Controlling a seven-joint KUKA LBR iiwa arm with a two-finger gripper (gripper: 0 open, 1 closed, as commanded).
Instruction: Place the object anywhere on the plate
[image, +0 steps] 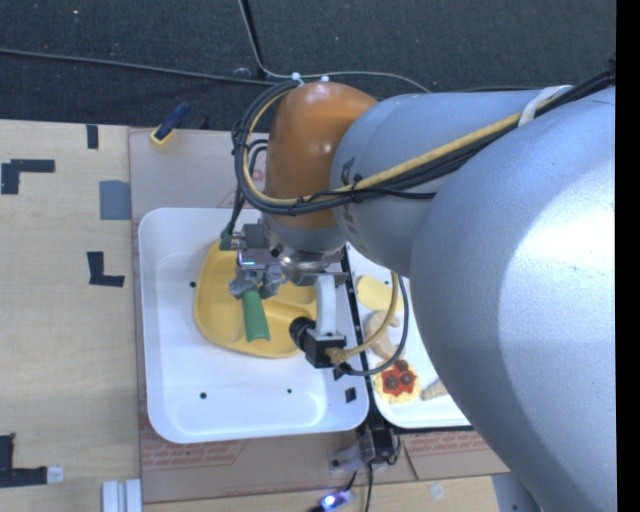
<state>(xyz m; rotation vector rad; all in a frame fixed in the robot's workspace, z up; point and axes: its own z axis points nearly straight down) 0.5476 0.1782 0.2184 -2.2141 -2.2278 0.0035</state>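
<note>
A yellow plate (222, 300) lies in the left white bin (180, 390). On its near part rests a green cylindrical object (254, 316), lying lengthwise toward the front. My gripper (250, 284) hangs directly above the green object's far end, its metal fingers (242, 286) touching or nearly touching it. The arm's orange band and grey wrist cover the plate's right side.
The right bin (440, 410) holds a pale yellow banana-like piece (375, 292), a red-orange toy (398, 380) and a tan piece (434, 389). The big grey arm hides most of that bin. A blue and yellow tool (170, 124) lies on the bench behind.
</note>
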